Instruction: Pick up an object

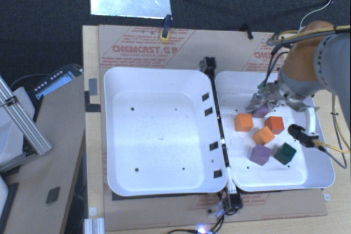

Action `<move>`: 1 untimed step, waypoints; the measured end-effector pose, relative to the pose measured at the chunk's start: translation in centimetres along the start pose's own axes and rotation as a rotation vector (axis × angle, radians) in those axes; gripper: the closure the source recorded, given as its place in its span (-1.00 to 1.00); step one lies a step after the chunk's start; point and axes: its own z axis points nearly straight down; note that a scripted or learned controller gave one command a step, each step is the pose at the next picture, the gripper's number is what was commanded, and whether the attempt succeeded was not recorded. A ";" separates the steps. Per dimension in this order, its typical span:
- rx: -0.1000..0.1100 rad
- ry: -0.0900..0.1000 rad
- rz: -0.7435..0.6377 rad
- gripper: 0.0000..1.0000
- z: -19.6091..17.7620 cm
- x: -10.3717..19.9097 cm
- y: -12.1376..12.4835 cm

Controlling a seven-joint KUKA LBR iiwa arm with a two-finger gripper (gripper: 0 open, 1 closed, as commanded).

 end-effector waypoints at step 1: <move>-0.011 0.003 -0.008 1.00 -9.5 7.5 5.3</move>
